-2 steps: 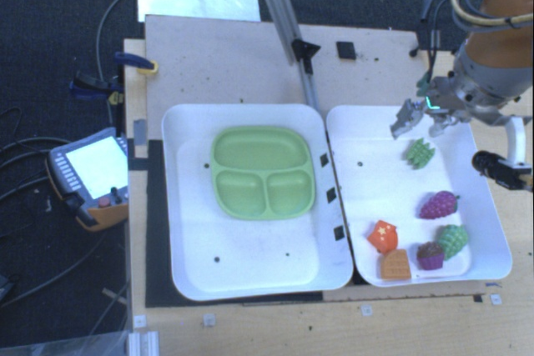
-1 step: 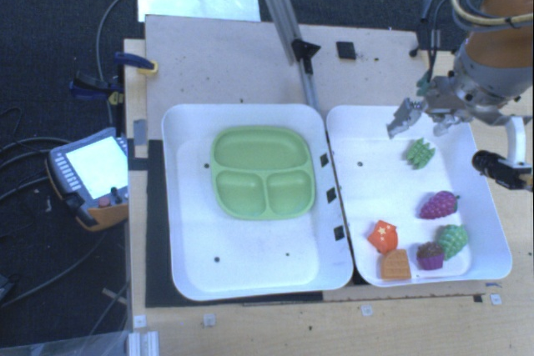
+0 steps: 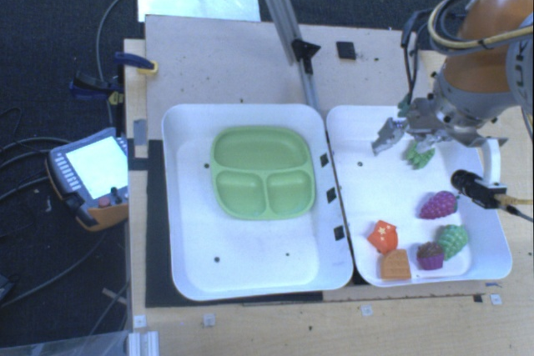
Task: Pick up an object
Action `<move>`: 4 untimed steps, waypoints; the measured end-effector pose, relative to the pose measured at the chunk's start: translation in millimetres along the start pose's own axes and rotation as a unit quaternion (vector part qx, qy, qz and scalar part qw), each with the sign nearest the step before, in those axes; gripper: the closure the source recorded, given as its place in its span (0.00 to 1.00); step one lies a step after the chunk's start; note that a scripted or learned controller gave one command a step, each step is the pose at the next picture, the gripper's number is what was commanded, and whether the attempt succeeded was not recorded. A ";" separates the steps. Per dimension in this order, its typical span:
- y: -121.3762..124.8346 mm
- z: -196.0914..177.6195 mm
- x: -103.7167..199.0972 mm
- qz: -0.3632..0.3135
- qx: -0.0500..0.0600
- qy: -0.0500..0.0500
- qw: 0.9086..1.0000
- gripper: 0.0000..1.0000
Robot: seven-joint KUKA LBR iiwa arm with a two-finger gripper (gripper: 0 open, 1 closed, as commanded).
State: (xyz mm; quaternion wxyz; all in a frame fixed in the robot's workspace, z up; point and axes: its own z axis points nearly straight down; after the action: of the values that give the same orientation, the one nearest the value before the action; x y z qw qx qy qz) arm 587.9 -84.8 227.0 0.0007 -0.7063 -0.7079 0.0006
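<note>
The gripper (image 3: 399, 135) hangs over the upper part of the right bin (image 3: 359, 204), its grey fingers (image 3: 385, 137) spread apart with nothing between them. Just beside it lies a small green toy (image 3: 420, 153). Farther down the same bin sit a purple grape bunch (image 3: 438, 204), a green grape bunch (image 3: 452, 240), a small purple piece (image 3: 430, 255), an orange toy (image 3: 383, 236) and an orange block (image 3: 395, 264), clustered near the lower right corner. The left bin (image 3: 192, 254) holds a green divided plate (image 3: 263, 172). A handheld controller (image 3: 90, 177) rests on the floor, well apart.
</note>
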 end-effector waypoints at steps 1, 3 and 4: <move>8.4 58.4 1.4 0.000 0.000 0.000 1.000 0.00; 11.3 86.9 1.7 0.001 -0.003 0.000 1.000 1.00; 12.5 44.1 0.5 -0.001 -0.003 0.000 1.000 1.00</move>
State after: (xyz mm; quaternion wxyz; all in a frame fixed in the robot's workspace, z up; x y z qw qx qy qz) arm 600.4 -84.3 182.9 -0.0012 -0.7058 -0.7084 -0.0011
